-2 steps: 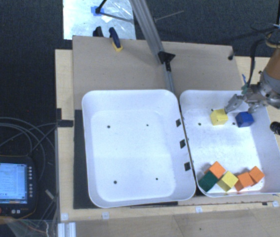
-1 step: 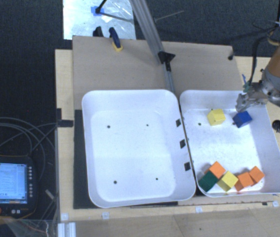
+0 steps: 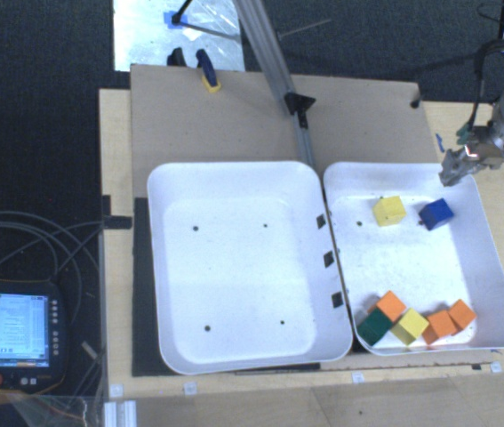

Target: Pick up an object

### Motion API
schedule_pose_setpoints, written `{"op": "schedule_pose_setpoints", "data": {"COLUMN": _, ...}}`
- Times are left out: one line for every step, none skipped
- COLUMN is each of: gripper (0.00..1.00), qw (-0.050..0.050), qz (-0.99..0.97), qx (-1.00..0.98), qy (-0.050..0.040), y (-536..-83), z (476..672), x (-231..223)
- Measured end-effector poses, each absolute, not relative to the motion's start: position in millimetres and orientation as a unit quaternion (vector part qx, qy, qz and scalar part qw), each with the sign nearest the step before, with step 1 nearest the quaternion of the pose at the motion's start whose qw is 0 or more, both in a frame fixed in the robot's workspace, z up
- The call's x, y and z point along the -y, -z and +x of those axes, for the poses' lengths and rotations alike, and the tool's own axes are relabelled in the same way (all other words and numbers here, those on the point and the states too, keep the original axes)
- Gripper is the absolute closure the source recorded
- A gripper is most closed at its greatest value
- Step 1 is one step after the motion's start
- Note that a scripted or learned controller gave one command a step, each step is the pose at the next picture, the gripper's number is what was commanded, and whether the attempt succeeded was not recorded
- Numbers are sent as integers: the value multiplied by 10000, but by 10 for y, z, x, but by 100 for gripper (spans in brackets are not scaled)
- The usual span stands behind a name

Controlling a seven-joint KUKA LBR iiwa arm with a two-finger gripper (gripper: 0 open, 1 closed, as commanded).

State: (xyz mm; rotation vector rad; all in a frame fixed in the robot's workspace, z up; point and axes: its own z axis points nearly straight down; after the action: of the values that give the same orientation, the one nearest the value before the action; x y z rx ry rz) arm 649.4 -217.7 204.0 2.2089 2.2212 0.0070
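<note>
The right bin (image 3: 492,265) holds several small blocks. A yellow block (image 3: 389,210) and a blue block (image 3: 436,213) lie near its far side. At its near edge an orange block (image 3: 391,305), a dark green block (image 3: 374,326), a second yellow block (image 3: 409,326) and two more orange blocks (image 3: 452,318) cluster together. My gripper (image 3: 455,167) hangs over the bin's far right corner, above and to the right of the blue block, with nothing seen between its fingers.
The left bin (image 3: 167,203) stands beside the right one. A grey pole (image 3: 268,47) slants across the brown board behind the bins. A teach pendant (image 3: 16,332) with cables lies at the lower left.
</note>
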Motion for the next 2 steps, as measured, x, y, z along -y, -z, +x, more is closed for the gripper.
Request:
{"op": "schedule_pose_setpoints", "data": {"gripper": 100, "qw": 17, "qz": 7054, "qx": -7088, "qy": -10, "y": -2097, "z": 6506, "x": 2177}}
{"op": "schedule_pose_setpoints", "data": {"gripper": 100, "qw": 11, "qz": 7034, "qx": -7108, "qy": -20, "y": -2260, "z": 6538, "x": 1620}}
